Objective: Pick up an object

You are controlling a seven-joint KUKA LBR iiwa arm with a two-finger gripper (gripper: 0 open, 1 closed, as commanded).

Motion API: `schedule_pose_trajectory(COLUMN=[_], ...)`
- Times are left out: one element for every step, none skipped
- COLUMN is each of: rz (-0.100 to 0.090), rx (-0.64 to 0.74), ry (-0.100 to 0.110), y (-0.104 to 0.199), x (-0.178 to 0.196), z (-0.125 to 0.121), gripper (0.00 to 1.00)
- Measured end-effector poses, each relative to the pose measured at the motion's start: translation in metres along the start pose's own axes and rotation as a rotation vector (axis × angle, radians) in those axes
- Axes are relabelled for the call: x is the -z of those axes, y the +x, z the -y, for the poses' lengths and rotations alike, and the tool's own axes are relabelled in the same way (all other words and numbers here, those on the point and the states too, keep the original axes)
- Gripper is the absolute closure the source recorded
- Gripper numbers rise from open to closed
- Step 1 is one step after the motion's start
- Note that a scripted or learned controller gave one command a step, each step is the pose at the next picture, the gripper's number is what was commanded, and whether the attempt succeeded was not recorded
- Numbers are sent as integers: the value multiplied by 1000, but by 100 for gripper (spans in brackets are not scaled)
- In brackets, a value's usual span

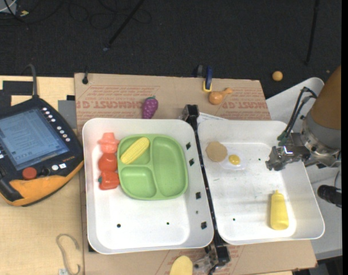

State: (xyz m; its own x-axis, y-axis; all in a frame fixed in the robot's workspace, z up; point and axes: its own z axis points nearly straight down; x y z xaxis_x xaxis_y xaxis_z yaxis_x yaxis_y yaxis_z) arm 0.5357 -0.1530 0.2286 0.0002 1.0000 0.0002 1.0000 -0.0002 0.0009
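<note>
The tabletop [36, 234] is carrying a sheet of cardboard [174, 96], and on that the two white bins are sitting side by side, touching along a black clip rail.

The left bin [139, 228] is holding a green divided plate [153, 167], which is lying in its upper half. A yellow corn cob [133, 149] is resting in the plate's upper left compartment. Just left of the plate, an orange-red figure [107, 162] is lying along the bin floor, touching or nearly touching the plate's edge.

The right bin [248, 211] is holding three small things. A yellow bottle [278, 210] is lying near its lower right corner. A tan disc [216, 152] is sitting near the upper left, and a small yellow piece [234, 160] is lying just beside it to the right.

The arm [328, 107] is reaching in from the right, and the jaws [280, 158] are hanging over the right bin's upper right part, well apart from the bottle and near the yellow piece. Nothing is showing between them; whether they are released or clenched I cannot tell.

A tablet pendant [28, 148] in an orange-and-black case is lying on the tabletop left of the bins. On the cardboard behind the bins, a purple grape bunch [149, 106] and an orange pear-shaped toy [218, 95] are lying apart from one another. A yellow lump [181, 264] is sitting at the front edge below the bins.
</note>
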Motion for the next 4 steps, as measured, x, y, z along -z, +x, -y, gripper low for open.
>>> schedule_pose_trajectory(rz=[-3, -3, -1, -1], rx=[4, 5, 0, -1], ry=[4, 4, 5, 3], y=[59, 118, 104, 108], x=[-5, 4, 7, 8], z=[-5, 1, 10, 7], gripper=[100, 100, 100, 100])
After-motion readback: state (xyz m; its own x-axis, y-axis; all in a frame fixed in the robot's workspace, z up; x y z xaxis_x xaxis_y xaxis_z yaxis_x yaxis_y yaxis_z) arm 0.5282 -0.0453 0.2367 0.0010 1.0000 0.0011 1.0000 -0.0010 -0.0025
